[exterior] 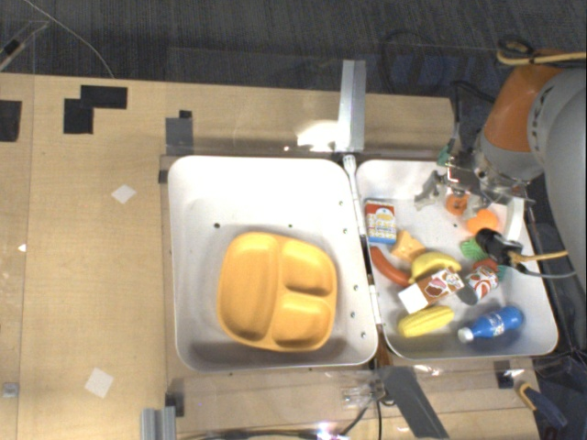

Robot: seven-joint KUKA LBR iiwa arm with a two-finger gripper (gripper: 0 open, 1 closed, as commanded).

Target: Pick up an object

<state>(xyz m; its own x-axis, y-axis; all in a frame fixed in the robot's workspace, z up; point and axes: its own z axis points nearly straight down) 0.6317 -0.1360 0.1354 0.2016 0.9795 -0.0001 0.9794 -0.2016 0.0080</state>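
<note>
White bins sit side by side as the arm (541, 117) reaches in from the right

Nearest in the right bin (550, 337) lie a blue bottle (492, 324) and a yellow corn (426, 320); behind them a banana (433, 264), a red sausage (389, 267) and a small carton (380, 221). A yellow tray (275, 289) fills the left bin (193, 246). Farther back, the gripper (456, 187) hangs over the right bin's far end beside an orange piece (482, 220); whether it is clenched or released cannot be told
</note>
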